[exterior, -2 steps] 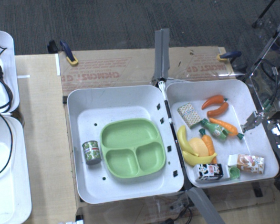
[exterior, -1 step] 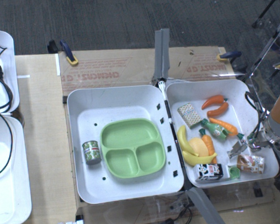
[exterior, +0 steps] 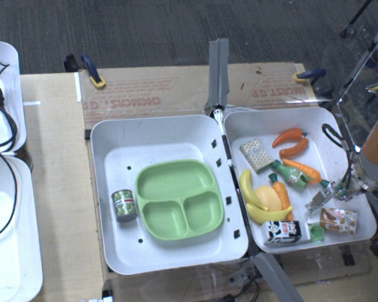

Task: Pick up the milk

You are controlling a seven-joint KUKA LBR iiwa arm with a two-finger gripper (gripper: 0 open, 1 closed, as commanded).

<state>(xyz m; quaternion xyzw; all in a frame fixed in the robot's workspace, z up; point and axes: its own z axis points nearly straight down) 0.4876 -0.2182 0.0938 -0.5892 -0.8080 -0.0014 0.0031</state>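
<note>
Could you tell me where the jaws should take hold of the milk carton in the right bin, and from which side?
The milk carton lies flat on its side by the near wall of the right bin, long axis running left-right. I would come straight down from above and close across its short width, near the middle. Bananas sit close behind it and a green cap at its right end, so clearance looks tight.

- My worktop point(exterior: 57, 208) is pale wood, with a cardboard sheet point(exterior: 152, 91) lying along its far side.
- Blue clamps point(exterior: 93, 73) grip that far edge.
- Beyond it I see dark grey carpet point(exterior: 167, 19).
- The light is even and soft.
</note>
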